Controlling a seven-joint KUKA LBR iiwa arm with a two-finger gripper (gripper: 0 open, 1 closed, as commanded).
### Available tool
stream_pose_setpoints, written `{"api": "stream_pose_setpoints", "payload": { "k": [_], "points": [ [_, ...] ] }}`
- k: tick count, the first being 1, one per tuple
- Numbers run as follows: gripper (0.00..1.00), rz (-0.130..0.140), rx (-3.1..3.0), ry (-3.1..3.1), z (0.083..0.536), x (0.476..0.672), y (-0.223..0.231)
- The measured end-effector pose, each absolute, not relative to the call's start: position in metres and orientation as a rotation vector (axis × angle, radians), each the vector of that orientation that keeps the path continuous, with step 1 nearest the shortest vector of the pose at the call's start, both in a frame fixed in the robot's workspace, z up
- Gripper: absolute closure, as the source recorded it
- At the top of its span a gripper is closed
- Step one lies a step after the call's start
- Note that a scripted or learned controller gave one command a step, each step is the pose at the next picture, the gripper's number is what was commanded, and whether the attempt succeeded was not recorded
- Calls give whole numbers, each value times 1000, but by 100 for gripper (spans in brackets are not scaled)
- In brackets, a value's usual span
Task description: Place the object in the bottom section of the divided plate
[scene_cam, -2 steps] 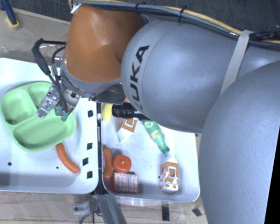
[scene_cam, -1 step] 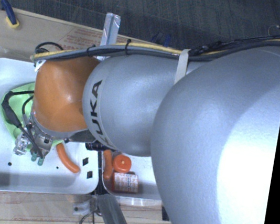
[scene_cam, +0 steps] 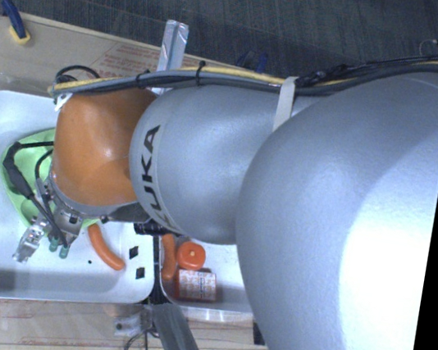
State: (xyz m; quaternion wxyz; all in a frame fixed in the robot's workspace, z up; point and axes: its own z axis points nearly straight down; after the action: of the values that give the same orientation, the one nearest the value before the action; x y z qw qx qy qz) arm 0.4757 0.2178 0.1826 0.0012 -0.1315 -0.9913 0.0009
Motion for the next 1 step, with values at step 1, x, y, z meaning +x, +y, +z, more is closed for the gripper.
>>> {"api": "stream_pose_setpoints", "payload": {
  "k": [1],
  "points": [
    [0,-2,-321,-3130,310,478,131]
  ]
}}
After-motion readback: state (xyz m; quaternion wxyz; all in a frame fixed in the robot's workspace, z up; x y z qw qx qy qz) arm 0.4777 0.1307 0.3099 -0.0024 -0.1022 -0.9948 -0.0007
